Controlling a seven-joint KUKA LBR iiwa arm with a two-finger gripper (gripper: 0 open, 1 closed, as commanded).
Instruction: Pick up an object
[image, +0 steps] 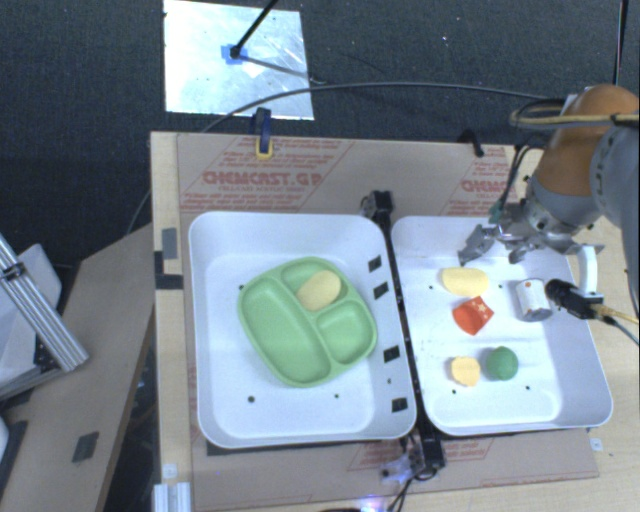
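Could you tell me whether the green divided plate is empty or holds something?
Not empty: a pale yellow food piece lies in the far small compartment of the green divided plate, in the left bin.

The arm (585, 150) is cut off by the right edge at its orange band, and its wrist covers the far right corner of the right bin (560, 395). The metal frame (35, 310) at the left is cut off by that edge, and the two bins cover the greater part of the board (300, 165) beneath them. The yellow piece (320, 290) on the green plate (280, 340) is too blurred to identify.
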